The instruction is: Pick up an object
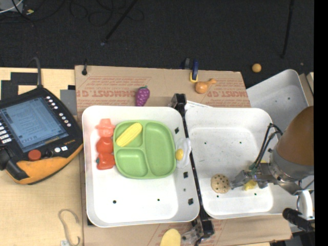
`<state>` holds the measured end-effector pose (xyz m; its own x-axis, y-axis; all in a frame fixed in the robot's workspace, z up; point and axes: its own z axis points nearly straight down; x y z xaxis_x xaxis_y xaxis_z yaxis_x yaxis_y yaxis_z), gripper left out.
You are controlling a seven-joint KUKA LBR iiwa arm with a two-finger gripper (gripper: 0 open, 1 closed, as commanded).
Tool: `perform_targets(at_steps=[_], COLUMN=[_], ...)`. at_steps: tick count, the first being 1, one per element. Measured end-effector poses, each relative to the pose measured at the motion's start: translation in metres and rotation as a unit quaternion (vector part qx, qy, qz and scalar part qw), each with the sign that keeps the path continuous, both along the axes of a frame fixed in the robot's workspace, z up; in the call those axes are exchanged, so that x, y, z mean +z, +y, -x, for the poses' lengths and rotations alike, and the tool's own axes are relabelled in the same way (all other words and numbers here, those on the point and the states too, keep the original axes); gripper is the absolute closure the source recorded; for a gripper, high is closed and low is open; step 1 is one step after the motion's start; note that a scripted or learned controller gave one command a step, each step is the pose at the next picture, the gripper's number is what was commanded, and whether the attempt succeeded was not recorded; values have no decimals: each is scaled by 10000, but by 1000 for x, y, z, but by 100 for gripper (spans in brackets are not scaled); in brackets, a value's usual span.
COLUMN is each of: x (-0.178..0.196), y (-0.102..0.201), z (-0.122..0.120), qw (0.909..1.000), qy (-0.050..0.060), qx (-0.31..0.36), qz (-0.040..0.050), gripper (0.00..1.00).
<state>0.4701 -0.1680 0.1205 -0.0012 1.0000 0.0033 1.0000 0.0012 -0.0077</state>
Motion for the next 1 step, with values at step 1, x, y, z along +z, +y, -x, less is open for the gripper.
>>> perform_targets(at_steps=[1], x=[-32], y=[1], z=[-1], qw=[10000], qy=[-32], qx=[-2], qz=[8], gripper=[0])
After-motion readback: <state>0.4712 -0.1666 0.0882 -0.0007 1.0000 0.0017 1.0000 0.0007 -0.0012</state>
